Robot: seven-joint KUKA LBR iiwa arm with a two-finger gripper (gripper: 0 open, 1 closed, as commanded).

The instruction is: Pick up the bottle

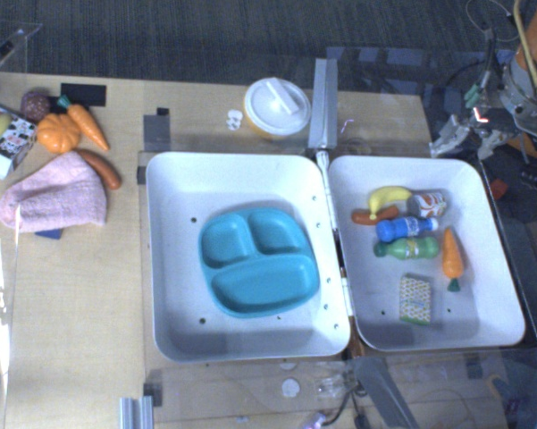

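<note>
The blue bottle (406, 229) lies on its side in the right bin (491, 324), long axis running 3 to 9 o'clock, just above a green bottle (406, 248) lying parallel. The gripper (465, 132) sits at the bin's 1 o'clock corner; I cannot tell how its jaws stand.

arm (518, 96) cut off by right edge, tangled in cables, gripper can't be made out. can (429, 205) label too small to read. hotdog (375, 214) partly under banana (389, 196). box (7, 143) at left partly hidden, print unreadable.
</note>
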